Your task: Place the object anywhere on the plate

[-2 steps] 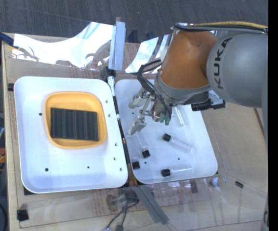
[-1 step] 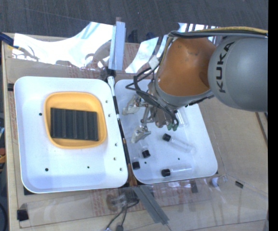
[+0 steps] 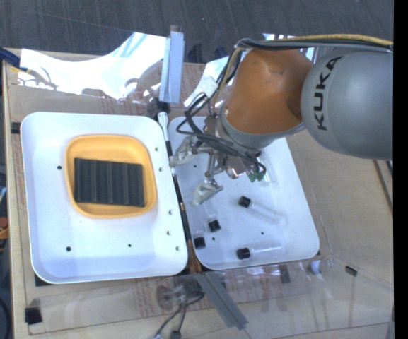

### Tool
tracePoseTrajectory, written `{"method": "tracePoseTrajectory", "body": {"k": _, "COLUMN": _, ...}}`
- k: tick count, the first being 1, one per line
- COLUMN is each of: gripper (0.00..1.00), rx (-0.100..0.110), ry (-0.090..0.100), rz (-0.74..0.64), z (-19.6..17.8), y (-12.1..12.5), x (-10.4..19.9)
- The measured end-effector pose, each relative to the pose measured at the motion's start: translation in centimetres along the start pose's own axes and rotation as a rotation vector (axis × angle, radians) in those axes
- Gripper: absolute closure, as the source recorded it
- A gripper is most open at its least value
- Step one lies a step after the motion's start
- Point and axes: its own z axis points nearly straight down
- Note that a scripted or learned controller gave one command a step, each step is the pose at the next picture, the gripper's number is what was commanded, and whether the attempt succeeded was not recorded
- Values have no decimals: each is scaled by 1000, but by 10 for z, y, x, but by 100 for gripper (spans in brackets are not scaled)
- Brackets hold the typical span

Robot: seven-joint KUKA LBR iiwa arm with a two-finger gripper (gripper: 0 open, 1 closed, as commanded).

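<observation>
**Arm over the right bin, plate in the left**

The arm (image 3: 331, 97) is the largest thing in view, reaching in from the right; its orange band hangs over the upper half of the right bin (image 3: 299, 217) and hides that part of the bin floor. The table (image 3: 345, 295) carries 2 white bins side by side. The left bin (image 3: 41, 189) holds the plate (image 3: 108, 150), yellow with a dark ribbed centre, lying flat and well apart from the arm.

Below the orange band the pincer (image 3: 208, 188) points down into the right bin near its left wall. Its metal fingers are small and tangled with cables; I cannot tell whether they are wide, narrow or holding anything.

Loose on the right bin's floor lie 2 clear tubes with black caps, 1 (image 3: 259, 207) just right of the pincer, 1 (image 3: 258, 250) near the front rim. 2 small black pieces (image 3: 213, 225) (image 3: 199, 242) sit close below the pincer.
</observation>
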Motion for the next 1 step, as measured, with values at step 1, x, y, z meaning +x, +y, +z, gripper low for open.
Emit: {"method": "tracePoseTrajectory", "body": {"k": 1, "gripper": 0, "rx": 0, "ry": 0, "rz": 15, "z": 0, "y": -2, "x": -13}}
